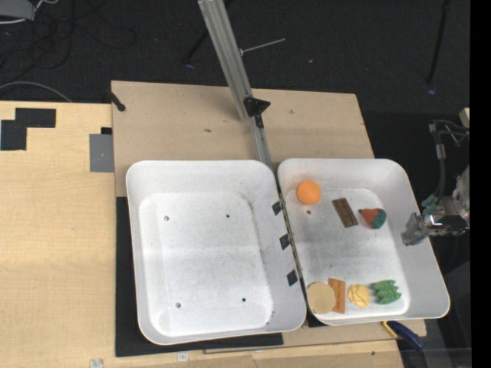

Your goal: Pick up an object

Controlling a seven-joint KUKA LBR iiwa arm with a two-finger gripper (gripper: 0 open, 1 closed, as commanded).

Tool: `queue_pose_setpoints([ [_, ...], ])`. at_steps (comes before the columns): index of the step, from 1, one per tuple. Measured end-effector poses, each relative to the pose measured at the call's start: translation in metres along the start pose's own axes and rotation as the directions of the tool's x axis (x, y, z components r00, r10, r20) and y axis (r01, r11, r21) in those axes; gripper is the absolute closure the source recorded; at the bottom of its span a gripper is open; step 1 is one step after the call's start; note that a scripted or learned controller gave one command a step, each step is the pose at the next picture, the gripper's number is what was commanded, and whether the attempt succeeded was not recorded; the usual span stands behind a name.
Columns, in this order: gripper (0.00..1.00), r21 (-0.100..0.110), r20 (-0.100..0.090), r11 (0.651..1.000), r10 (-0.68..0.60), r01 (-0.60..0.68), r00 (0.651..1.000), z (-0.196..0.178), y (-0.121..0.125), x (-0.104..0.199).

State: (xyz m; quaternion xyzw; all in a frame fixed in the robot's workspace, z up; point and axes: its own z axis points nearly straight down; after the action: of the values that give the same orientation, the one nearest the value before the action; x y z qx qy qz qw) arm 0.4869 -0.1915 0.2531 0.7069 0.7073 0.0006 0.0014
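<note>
The right bin (349,164) holds several small objects. An orange ball (308,192) lies near its back left. A brown bar (345,212) and a red and teal piece (374,218) lie to the ball's right. Along the front edge sit a round tan piece (321,298), an orange slab (337,294), a yellow lump (358,295) and a green piece (386,290). My gripper (418,231) hangs over the bin's right rim, just right of the red and teal piece and apart from it. It looks small and dark here.
The left bin (146,176) sits beside the right one, joined by black clips (285,241). A slanted aluminium rail (229,60) rises behind the bins. The tan bench top (54,205) stretches left. A yellow and blue item (400,332) lies under the right bin's front edge.
</note>
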Motion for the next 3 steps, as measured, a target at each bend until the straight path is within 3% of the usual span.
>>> queue_pose_setpoints([
  [3, 1.00, 0.006, -0.002, 1.000, -0.001, 0.001, 1.000, 0.015, 0.032, 0.149],
])
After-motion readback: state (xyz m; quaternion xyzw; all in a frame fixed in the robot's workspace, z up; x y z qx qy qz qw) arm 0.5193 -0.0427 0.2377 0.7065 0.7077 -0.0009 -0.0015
